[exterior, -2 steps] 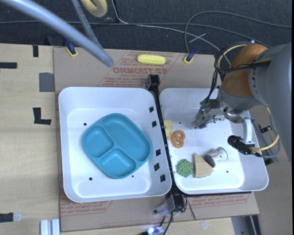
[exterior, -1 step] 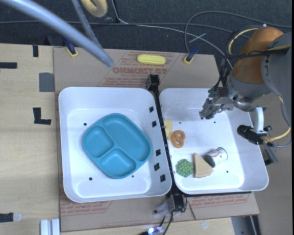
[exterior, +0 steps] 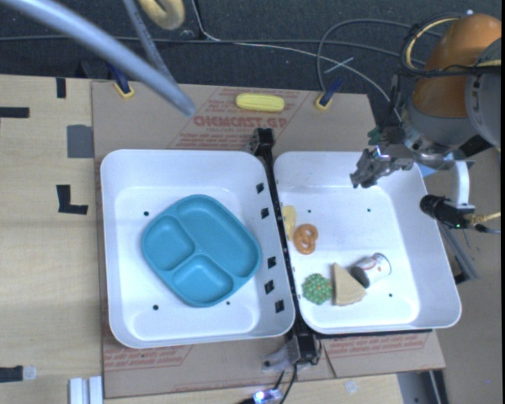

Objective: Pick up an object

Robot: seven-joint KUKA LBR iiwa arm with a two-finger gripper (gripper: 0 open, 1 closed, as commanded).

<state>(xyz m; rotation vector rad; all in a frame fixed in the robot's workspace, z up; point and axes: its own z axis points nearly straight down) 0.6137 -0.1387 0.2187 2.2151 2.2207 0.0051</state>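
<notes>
Table (exterior: 34, 225) was wood-topped with a cardboard sheet (exterior: 227, 120) under two white bins; dark floor and loose cables behind. Left bin (exterior: 122, 175) carried a blue divided tray (exterior: 200, 249), nothing else in it. Right bin (exterior: 404, 225) had all the small stuff bunched in its near-left part: a tan wedge (exterior: 348, 286), a green bumpy ball (exterior: 316, 289) touching the wedge, a small silver can (exterior: 374, 267) just beside the wedge on the other side, an orange ring (exterior: 305, 239) and a pale yellow piece (exterior: 289, 218) against the divider. A yellow banana-like item (exterior: 259, 103) sat on the cardboard outside the bins.

Risks, as I judged them: the wedge, ball and can were packed tight, so a grab there could catch two or push one aside; the can looked likely to roll; the yellow piece hugged the wall, leaving poor room to close on it.

Arm (exterior: 454, 66) came in from the right, orange band up top, wrist bent down over the far rim of the right bin. Pincer (exterior: 372, 168) hung there, well apart from the cluster, with nothing in it; open or closed, could not tell.
</notes>
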